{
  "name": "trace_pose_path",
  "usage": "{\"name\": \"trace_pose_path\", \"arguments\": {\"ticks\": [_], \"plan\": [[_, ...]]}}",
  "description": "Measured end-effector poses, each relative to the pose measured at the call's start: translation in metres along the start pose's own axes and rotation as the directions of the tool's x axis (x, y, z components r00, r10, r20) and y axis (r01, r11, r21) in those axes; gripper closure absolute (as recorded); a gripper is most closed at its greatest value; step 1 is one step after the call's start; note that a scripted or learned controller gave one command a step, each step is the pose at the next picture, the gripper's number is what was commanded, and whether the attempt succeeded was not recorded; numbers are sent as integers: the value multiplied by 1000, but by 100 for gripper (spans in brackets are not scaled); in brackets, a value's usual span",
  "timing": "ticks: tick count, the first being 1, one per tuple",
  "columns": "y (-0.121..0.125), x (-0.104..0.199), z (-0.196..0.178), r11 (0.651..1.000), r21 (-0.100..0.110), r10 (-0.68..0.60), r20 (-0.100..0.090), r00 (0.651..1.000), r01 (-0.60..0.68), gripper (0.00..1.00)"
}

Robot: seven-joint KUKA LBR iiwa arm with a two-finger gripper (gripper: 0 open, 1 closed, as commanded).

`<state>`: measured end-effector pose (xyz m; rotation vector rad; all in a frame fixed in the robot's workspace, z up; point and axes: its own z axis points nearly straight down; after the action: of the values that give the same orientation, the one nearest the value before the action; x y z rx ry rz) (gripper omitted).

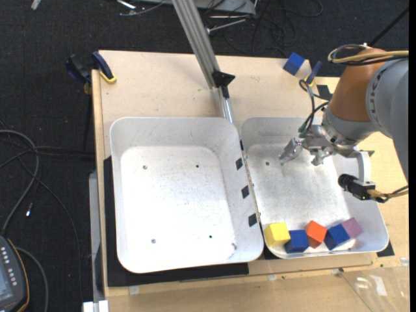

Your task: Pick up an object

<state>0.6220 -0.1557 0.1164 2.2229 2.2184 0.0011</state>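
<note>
End effector [303,151] open, fingers spread, nothing between them, hovering over bare floor of right bin [296,187]. Cubes clustered along bin's near edge, well apart from end effector, toward camera: yellow cube [277,233], blue cube [298,240], orange cube [316,233]. Orange lies most directly below; reach must travel that way.
</note>
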Motion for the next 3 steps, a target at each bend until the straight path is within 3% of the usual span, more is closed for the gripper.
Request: {"name": "trace_pose_path", "arguments": {"ticks": [1,2,3], "plan": [[-10,21,22,1000,4,-5,-1,1000,5,0],[-42,30,21,1000,4,0,-1,1000,0,0],[-84,48,-152,1000,-8,-5,1,1000,5,0]]}}
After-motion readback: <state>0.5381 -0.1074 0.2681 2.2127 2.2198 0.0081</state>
